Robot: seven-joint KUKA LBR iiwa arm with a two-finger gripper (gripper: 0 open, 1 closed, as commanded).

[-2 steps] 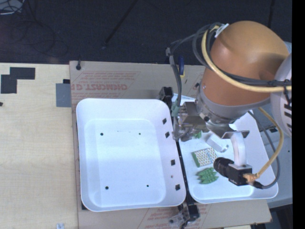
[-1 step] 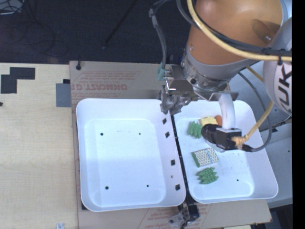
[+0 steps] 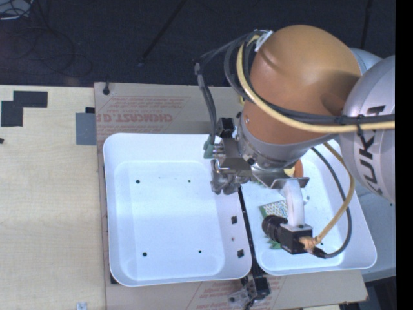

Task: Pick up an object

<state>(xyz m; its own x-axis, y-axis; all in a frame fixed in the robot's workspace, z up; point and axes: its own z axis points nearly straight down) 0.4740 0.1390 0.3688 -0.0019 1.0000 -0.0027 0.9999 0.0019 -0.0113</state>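
My arm's orange wrist band [image 3: 300, 76] hangs over the right bin [image 3: 361, 250] and hides most of its inside. The gripper [image 3: 224, 178] points down at the seam between the two bins, near the left bin's right wall. Beside it, a small green patterned object [image 3: 273, 208] lies on the right bin's floor, partly covered by the arm. An orange object [image 3: 298, 168] peeks out from under the wrist further back. I see nothing held in the gripper.
The left bin [image 3: 129, 263] shows a bare white floor with a few small dark dots. A black unit on a white bracket [image 3: 288, 234], with a yellow cable, hangs from the arm over the right bin. Cardboard [image 3: 148, 112] lies under both bins.
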